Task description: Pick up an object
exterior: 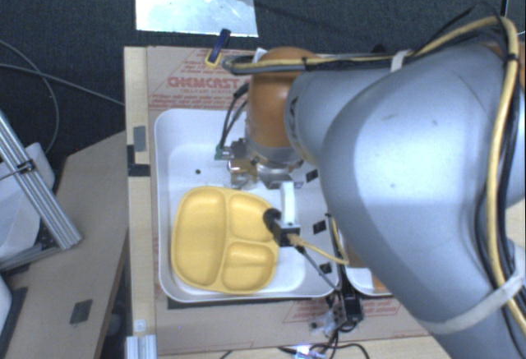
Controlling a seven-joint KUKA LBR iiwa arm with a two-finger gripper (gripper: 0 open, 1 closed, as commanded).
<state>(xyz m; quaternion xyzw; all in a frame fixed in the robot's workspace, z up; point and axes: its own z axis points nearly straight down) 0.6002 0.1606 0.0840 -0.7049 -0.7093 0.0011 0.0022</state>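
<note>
Inside the white bin (177, 144) lies a smooth yellow divided tray (215, 238).

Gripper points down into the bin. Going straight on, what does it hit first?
Probably the bare floor of the white bin, right beside the far rim of the yellow divided tray, where the gripper hangs. Depth is unclear in this slanted view, so it could clip that rim instead.

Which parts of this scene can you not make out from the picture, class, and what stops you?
Right bin, camera view: nearly all covered by the grey arm; contents unknown.
Left bin, camera view: right part hidden under the arm.
Yellow divided tray: right rim partly covered by the wrist.
Small blue-and-yellow item beyond the bins: too small to name.
</note>
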